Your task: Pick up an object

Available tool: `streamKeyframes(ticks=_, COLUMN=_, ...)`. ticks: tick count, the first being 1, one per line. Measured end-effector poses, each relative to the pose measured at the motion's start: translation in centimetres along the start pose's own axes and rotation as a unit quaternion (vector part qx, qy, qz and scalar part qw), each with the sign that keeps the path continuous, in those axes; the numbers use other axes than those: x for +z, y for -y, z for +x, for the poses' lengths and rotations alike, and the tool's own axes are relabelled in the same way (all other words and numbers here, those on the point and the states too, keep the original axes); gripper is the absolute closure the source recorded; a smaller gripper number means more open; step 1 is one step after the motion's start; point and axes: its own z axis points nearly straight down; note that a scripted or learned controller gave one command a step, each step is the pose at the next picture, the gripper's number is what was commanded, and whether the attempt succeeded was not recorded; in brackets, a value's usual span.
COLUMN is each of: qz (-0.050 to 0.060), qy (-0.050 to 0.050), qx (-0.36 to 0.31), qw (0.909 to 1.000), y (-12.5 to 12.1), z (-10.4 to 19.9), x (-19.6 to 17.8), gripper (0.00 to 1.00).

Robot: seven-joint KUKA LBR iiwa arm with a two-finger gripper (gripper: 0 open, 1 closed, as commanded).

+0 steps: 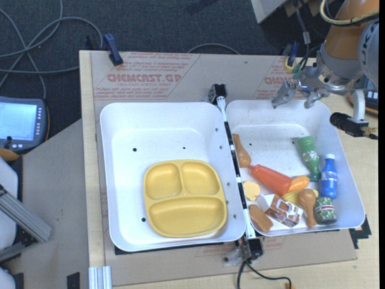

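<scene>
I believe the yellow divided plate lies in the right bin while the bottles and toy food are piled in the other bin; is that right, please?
Not quite: the camera view shows the yellow divided plate in the left bin. The bottles and toy food are indeed in the other bin, the right one.

Single fixed camera, mounted high above the bench (180, 71), looking down at a slant from the near side. Both white bins fit in frame: left bin (120, 131) sits centre, right bin (264, 116) beside it toward the right edge. Far enough back to catch dark carpet (150, 17) beyond the bench's far edge. The arm (352, 35) enters at upper right, past the right bin's far corner.
</scene>
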Motion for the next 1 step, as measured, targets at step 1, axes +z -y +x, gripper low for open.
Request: streamKeyframes(ticks=1, qz=0.013, qy=-0.003, qx=0.008, qw=0.9999, y=6.07, z=-5.33, x=3.09, gripper=0.0)
